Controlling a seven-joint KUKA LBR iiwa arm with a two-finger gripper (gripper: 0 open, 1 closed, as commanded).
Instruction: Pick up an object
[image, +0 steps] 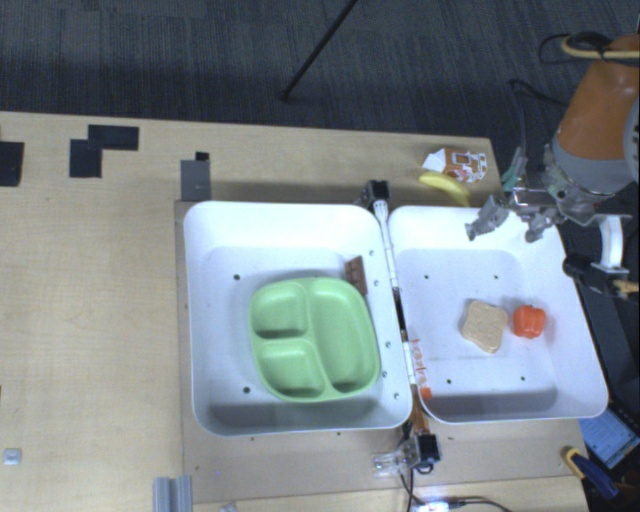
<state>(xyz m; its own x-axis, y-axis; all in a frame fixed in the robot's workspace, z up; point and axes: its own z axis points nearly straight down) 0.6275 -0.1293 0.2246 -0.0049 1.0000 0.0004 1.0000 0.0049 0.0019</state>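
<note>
While the two-finger metal gripper is held over the far edge of the right-hand shallow white bin, toward its far right corner, its fingers are seen splayed apart with nothing between them; it is released and empty.

Two candidate objects are noted in that same bin. A tan, roughly square, bread-like block lies near the bin's middle, slightly toward the near edge. A small orange rounded object sits just beside it, on the side toward the bin's right wall; whether the two touch cannot be told.

Relation that matters: both objects lie from the gripper toward the near edge of the bin, well apart from it, so travel inward across the bin floor and then a descent is judged necessary. The tan block's longer side appears to run roughly from far edge to near edge, slightly skewed; a grasp across its shorter width is judged the better fit.

Left-hand white bin carries a green three-compartment plastic tray, well apart from the gripper.
</note>
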